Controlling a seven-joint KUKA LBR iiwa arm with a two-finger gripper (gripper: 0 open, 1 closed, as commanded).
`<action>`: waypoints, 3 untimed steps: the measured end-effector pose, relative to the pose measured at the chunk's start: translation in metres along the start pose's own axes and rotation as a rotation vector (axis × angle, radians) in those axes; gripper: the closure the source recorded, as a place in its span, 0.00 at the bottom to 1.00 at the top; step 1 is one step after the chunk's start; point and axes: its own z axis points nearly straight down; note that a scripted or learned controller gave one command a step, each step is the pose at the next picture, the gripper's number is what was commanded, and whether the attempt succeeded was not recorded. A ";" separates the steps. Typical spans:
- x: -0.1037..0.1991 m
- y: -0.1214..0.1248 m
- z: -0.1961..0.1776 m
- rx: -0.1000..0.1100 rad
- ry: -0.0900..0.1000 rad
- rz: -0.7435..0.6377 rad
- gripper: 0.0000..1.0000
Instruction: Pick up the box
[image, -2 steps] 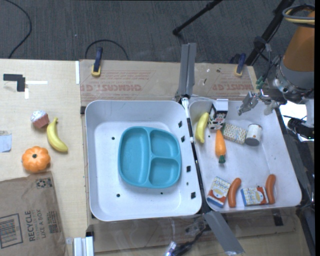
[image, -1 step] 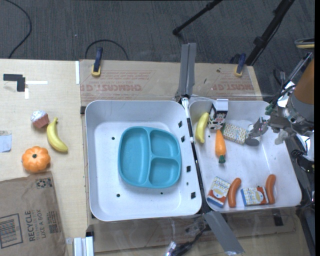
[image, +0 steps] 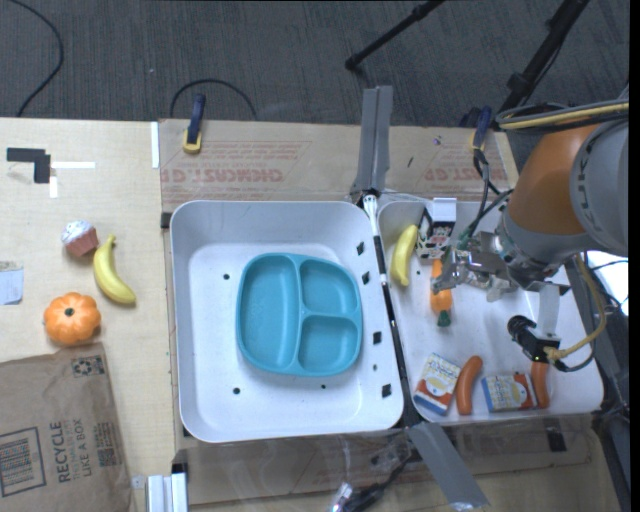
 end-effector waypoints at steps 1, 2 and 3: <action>0.030 0.010 -0.063 -0.001 -0.001 0.310 0.00; -0.011 -0.093 -0.065 0.000 0.000 0.244 0.00; 0.039 -0.101 -0.063 0.000 0.000 0.154 0.00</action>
